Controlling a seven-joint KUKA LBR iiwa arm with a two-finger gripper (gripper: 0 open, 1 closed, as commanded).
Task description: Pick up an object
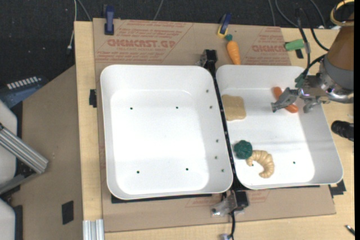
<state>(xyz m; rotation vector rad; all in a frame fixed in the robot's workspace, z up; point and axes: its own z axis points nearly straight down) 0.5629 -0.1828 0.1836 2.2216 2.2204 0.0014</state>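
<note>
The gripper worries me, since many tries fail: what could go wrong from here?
The gripper sits low over a small orange piece near the right bin's far wall; it could nudge the piece aside or close on nothing. The croissant and green ball touch, so grabbing one may drag the other.

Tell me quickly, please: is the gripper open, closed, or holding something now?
Gripper: in the right bin, right by a small orange object; whether it is open, closed or holding it cannot be told.

The gripper hangs over the right bin beside a small orange-red object, with a croissant nearer the front.
</note>
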